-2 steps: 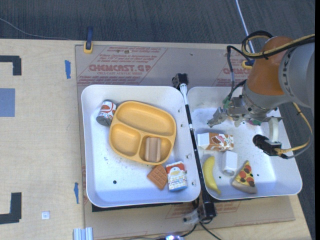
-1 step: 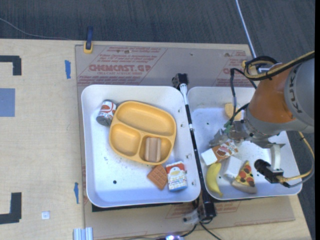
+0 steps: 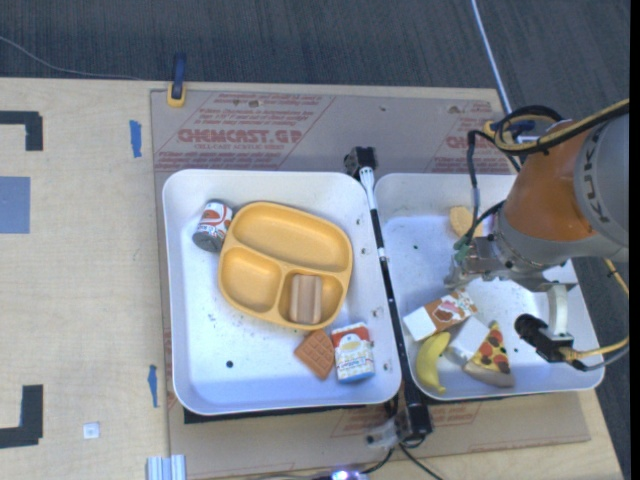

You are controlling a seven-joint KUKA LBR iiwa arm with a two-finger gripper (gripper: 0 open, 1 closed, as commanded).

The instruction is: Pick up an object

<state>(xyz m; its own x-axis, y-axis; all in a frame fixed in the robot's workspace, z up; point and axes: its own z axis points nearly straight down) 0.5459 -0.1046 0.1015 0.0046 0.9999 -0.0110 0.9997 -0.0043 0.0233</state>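
Camera view puts my gripper point(image 3: 468, 273) low in the right bin point(image 3: 420, 233), finger state impossible for me to tell, just above the crowded snack packet point(image 3: 450, 311), banana point(image 3: 432, 360) and pizza slice point(image 3: 489, 352), so I fear a glancing, failed grab.

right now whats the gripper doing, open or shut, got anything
Gripper: low in the right bin, just above the small carton. Cannot tell whether it is open or shut, or whether it has anything.
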